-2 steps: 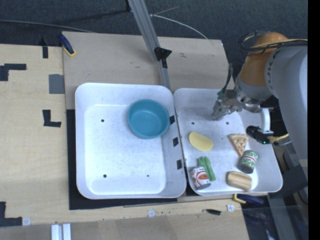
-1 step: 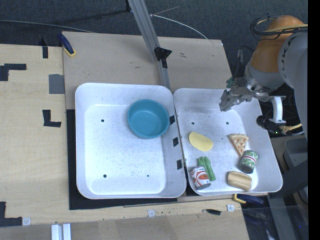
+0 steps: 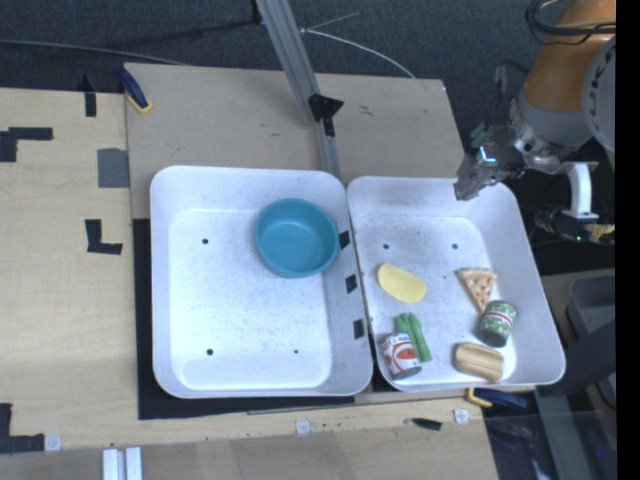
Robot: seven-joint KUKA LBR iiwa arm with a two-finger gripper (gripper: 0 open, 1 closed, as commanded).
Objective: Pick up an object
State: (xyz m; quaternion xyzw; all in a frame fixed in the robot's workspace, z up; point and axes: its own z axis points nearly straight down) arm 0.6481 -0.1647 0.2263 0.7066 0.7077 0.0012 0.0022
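At the right bin's (image 3: 530,268) near edge lie a tan bread roll (image 3: 478,361), red-labelled can (image 3: 400,354), green-labelled can (image 3: 496,322); farther, yellow oval piece (image 3: 401,283). Beyond, gripper (image 3: 470,187) hovers at far rim, finger state indiscernible.

Left bin: blue bowl (image 3: 296,237), upright; right bin: yellow oval piece (image 3: 401,283), pizza slice (image 3: 479,288), green stalk (image 3: 412,336), two cans (image 3: 401,355) (image 3: 496,322), bread roll (image 3: 478,361).

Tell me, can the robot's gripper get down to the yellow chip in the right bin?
Probably yes. The gripper hovers at the right bin's far corner, and the yellow chip lies flat with bare floor around it. The green beans and pizza slice sit clear of it.
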